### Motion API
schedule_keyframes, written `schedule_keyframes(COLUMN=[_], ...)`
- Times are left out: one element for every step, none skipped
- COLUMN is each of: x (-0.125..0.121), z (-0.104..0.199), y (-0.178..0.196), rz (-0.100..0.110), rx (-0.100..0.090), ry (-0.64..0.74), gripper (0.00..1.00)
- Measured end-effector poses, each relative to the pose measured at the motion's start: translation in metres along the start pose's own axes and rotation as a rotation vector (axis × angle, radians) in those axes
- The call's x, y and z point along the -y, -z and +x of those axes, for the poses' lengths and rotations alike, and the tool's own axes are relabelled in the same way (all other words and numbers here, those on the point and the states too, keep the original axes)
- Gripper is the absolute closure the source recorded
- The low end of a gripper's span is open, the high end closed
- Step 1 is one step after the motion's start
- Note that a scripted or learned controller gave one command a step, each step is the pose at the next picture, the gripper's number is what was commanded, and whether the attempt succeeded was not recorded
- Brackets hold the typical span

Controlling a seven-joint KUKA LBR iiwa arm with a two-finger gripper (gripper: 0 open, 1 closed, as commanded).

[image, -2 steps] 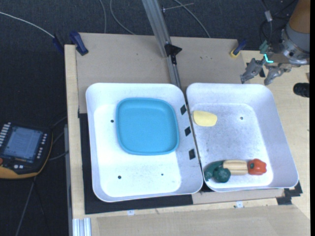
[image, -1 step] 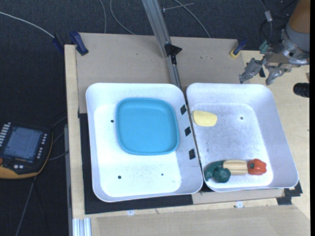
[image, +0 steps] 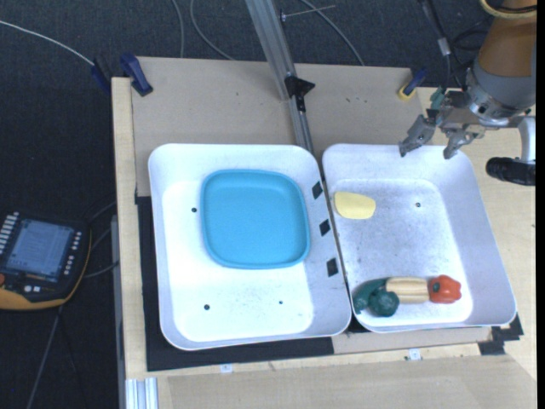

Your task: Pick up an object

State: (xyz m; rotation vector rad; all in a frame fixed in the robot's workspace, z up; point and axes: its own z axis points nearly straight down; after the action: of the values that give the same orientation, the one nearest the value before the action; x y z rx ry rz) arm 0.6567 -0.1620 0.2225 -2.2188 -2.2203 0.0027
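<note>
Your gripper (image: 433, 147) sits at the 12 o'clock edge of the right bin (image: 485, 228), just over its far rim, fingers spread apart with nothing between them. The arm (image: 508, 49) comes in from 2 o'clock, orange band showing above the wrist. Pick candidates are all in that right bin: a pale yellow lemon-shaped piece (image: 354, 205) at about 10 o'clock in the bin, close to the left wall and well apart from the gripper; then three things in a row along the 6 o'clock wall, a dark green vegetable (image: 376, 300) at 7 o'clock, a tan roll-shaped piece (image: 408, 290) just beside it and touching, and a red tomato-like piece (image: 444, 289) at the roll's right end, also touching. The left bin (image: 170, 254) carries a blue square plate (image: 255, 218), lying flat near its centre. At 9 o'clock off the bench you've got a teach pendant (image: 38, 256) on the dark floor. A metal post (image: 271, 32) slants in at 12 o'clock between the bins.
</note>
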Motion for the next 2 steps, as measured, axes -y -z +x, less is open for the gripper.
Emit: schedule_keyframes(x=[-0.002, -0.001], z=[0.008, 0.003], y=[-0.059, -0.103], rz=[0.002, 0.000], rx=[0.000, 0.000], ry=[0.000, -0.001], gripper=[0.00, 0.00])
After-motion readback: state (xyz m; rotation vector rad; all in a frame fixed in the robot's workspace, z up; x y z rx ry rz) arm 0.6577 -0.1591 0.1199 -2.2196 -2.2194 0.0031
